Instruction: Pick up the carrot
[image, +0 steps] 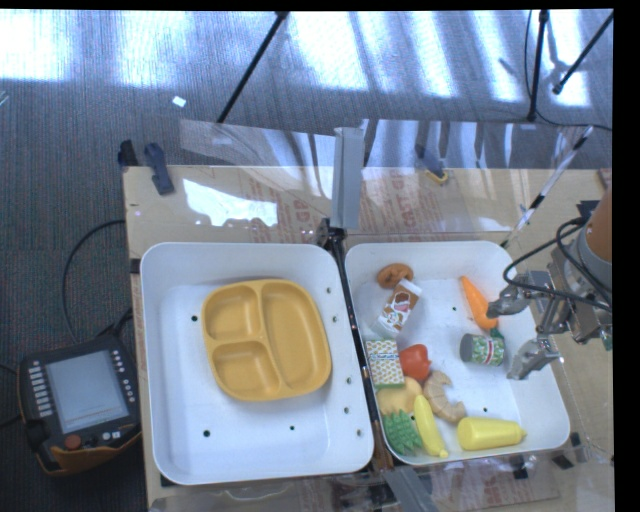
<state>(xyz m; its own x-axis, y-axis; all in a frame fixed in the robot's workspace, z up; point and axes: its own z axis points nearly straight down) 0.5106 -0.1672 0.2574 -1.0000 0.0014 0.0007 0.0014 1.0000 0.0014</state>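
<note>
Gripper (524, 332): at right edge of right bin (520, 262), fingers spread wide, holding nothing. Carrot (474, 301): just left of the upper finger, lying beside a small green-labelled can (483, 349). Left bin (165, 400): holds a yellow divided tray (266, 338).

We see two white bins (160, 300). In the one far from the gripper (522, 335) lies a yellow tray (266, 338). The gripper is grey and silver. Right beside it lies an orange carrot (474, 301). Next to that stands a small can (483, 349) with a green, red and white label. A bit farther off we see a red tomato (415, 362), a brown cookie (396, 273), a white and red bottle (398, 307), a checked green packet (383, 362), a yellow banana (429, 427), a yellow squash (489, 433) and a spiky green thing (402, 432).
</note>
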